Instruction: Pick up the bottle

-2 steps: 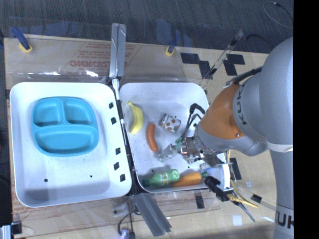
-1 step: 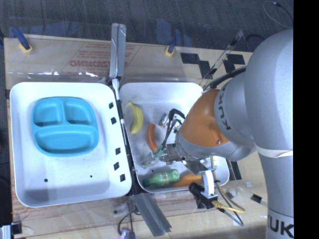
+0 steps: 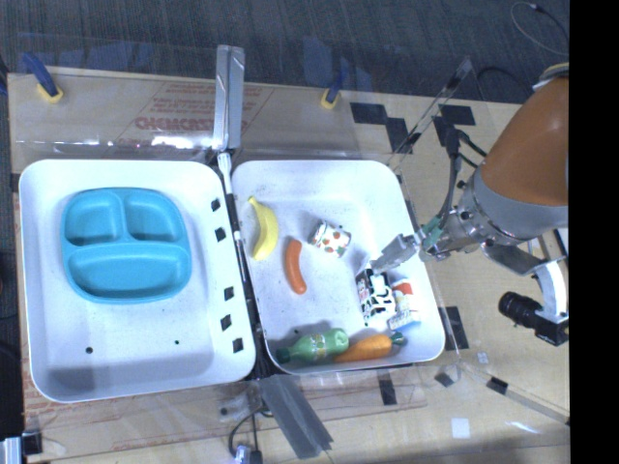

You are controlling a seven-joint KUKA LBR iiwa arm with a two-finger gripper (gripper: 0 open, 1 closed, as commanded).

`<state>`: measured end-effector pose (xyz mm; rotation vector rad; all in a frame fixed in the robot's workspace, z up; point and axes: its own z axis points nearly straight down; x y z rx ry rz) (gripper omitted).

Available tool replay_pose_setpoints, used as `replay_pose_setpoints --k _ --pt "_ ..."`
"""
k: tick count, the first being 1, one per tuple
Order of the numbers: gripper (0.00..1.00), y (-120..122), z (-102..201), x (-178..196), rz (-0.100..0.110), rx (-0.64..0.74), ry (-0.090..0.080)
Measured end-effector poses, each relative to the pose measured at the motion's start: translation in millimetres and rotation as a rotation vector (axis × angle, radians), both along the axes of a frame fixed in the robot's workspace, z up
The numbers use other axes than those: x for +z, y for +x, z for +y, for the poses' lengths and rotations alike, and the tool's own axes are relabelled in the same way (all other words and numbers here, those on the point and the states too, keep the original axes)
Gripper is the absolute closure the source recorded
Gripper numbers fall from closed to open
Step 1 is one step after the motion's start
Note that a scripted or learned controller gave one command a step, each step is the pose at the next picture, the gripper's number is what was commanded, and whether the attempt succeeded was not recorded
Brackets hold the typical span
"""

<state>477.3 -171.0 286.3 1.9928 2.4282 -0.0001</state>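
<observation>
While the green plastic bottle (image 3: 311,344) lies ungrasped in the right white bin (image 3: 290,177), the gripper (image 3: 395,253) hovers nearby, its state indeterminable.

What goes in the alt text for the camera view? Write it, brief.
A green bottle lies on its side by the right bin's near wall, touching a carrot. The gripper hangs over that bin's right side. The left bin holds a blue tray.

Faint red printing ran across the clear sheet (image 3: 172,116) behind the left bin (image 3: 39,288), too blurred to read. A black-and-white patterned carton (image 3: 380,295) in the right bin (image 3: 319,177) showed no legible words.
</observation>
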Motion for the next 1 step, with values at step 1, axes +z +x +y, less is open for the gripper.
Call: replay_pose_setpoints --k 1 --pt "0.00 1.5 -33.1 -174.8 -0.002 -0.386 0.005"
